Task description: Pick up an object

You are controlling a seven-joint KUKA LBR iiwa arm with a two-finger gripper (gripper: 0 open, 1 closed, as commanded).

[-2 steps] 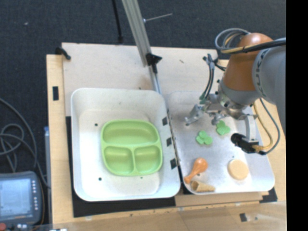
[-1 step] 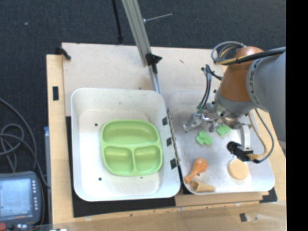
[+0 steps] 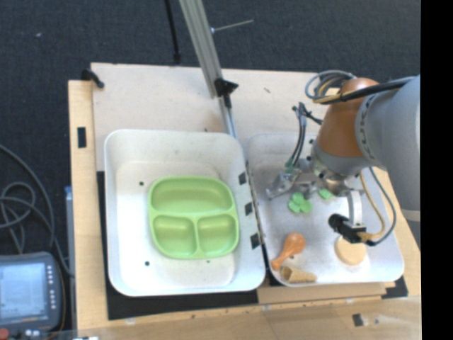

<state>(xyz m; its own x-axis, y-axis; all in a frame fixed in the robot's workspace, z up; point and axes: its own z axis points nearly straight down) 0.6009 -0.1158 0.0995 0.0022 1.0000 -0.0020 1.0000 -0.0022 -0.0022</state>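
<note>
A: On the counter (image 3: pixel 163 98), what takes up the most room?
B: Two shallow white bins side by side. The left bin (image 3: pixel 124 154) fills the counter's left and middle part, and the right bin (image 3: pixel 393 261) sits against the right edge. Their inner walls touch.

A: And the arm?
B: The grey arm (image 3: pixel 389 129) with its orange band (image 3: pixel 340 129) comes in over the counter's right edge and hangs above the far half of the right bin. Its tool (image 3: pixel 301 186) is low over that bin, close to the far-left part of the bin floor. I cannot tell whether the tool is apart or together; cables and the wrist hide it.

A: What lies in the left bin?
B: A green divided plate (image 3: pixel 192 216), one long compartment toward the far edge and two smaller ones toward the near edge. It rests flat near the bin's centre.

A: And the things to pick?
B: All in the right bin. A round tan piece (image 3: pixel 350 252) lies near the bin's near-right corner. An orange, drumstick-like piece (image 3: pixel 289 248) lies by the near-left side, with a tan wedge (image 3: pixel 301 275) just beside it at the near wall. A small green clover-shaped piece (image 3: pixel 300 204) lies mid-bin, just beneath the tool, not visibly held.
</note>
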